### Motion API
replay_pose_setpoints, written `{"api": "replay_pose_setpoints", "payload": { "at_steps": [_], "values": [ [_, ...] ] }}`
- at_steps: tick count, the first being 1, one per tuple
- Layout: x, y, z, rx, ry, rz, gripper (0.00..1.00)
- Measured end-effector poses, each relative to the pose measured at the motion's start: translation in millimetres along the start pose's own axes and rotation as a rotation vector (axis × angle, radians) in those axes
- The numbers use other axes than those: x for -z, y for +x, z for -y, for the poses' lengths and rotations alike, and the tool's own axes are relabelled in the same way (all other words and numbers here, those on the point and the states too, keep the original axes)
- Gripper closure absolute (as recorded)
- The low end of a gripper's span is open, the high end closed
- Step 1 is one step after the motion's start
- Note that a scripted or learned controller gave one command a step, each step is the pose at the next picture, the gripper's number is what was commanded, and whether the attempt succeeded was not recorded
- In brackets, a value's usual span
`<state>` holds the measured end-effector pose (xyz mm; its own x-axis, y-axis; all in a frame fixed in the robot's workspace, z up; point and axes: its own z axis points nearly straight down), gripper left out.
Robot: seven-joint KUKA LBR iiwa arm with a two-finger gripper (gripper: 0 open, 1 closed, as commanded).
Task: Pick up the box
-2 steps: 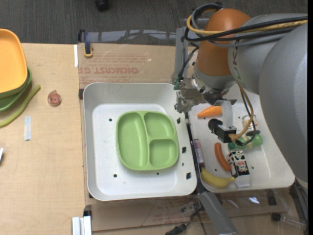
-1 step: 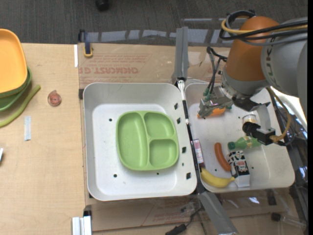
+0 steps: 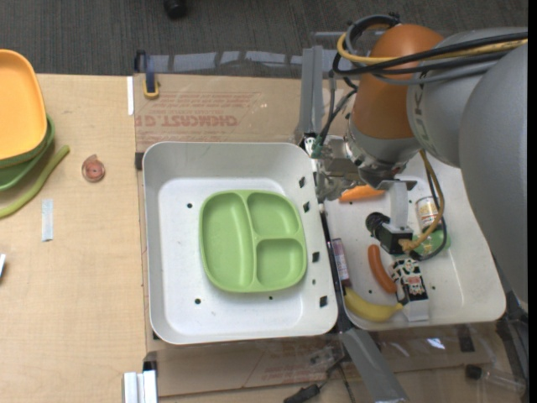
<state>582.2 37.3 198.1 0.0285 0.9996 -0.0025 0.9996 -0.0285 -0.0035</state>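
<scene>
Box [image 3: 412, 285] lies low in right bin [image 3: 470, 305] (among clutter); gripper [image 3: 362, 179] hangs above carrot [image 3: 363, 194], grip state unclear.

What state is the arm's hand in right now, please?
Hand: cannot be told; it sits low over the right bin, hidden under the wrist.

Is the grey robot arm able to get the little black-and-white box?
Probably yes. The small black-and-white box lies uncovered in the right white bin, near the gripper, though an orange sausage and yellow banana crowd it.
</scene>
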Motion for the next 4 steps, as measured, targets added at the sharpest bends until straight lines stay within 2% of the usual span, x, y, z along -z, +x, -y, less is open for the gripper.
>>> {"api": "replay_pose_setpoints", "payload": {
  "at_steps": [1, 2, 3, 4],
  "values": [
    [-7.3, -16.7, -28.6, 0.226, -0.003, 0.000, 1.00],
    [-7.5, 19.6, -46.3, 0.179, -0.002, 0.000, 1.00],
    [-7.1, -19.9, -29.8, 0.109, 0.000, -0.001, 1.00],
    [-6.8, -73.7, -58.8, 0.320, -0.004, 0.001, 1.00]
  ]
}}
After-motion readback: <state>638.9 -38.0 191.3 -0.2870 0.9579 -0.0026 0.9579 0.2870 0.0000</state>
